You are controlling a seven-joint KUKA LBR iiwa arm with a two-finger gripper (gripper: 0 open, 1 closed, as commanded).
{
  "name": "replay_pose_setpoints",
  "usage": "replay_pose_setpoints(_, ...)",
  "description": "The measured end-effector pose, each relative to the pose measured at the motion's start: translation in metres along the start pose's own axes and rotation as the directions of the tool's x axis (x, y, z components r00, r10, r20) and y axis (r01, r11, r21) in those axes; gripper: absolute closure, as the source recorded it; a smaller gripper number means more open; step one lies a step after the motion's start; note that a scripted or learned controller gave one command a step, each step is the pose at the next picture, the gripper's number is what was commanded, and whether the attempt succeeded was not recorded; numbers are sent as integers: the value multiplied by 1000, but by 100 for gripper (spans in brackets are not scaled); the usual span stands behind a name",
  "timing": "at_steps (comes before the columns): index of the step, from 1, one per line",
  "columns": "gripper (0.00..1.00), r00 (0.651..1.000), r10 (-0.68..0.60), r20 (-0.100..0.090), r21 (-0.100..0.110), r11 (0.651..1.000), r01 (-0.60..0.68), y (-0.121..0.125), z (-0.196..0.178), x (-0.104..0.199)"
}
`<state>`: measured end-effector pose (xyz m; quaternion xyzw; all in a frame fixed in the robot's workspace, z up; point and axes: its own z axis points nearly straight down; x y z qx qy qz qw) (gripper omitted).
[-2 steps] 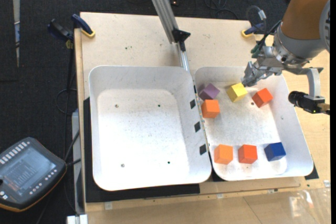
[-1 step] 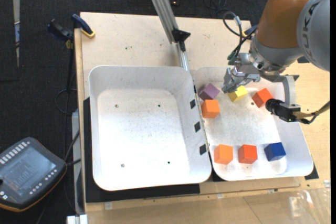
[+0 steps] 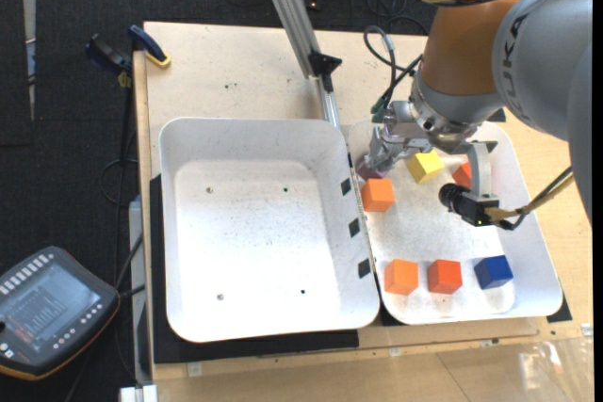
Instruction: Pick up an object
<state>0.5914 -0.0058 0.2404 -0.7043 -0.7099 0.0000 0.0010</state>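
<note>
The grey arm [image 3: 528, 33] enters from the upper right, its pincer [image 3: 384, 155] low over the right bin [image 3: 528, 297] near that bin's upper left corner. Just beside it lie an orange cube [image 3: 378, 195] and a yellow cube [image 3: 425, 167]. Along the bin's lower edge sit another orange cube [image 3: 401, 277], a red-orange cube [image 3: 445, 277] and a blue cube [image 3: 493, 272]. The left bin [image 3: 188, 146] fills the middle of the bench [image 3: 236, 71].

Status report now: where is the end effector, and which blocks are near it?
End effector low in right bin, at its left wall. Orange block just below, yellow block beside. Nothing seen held.
</note>
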Motion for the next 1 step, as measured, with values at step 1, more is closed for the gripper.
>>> replay_pose_setpoints(1, 100, 1000, -1, -1, 1, 1000, 1, -10, 10, 57)
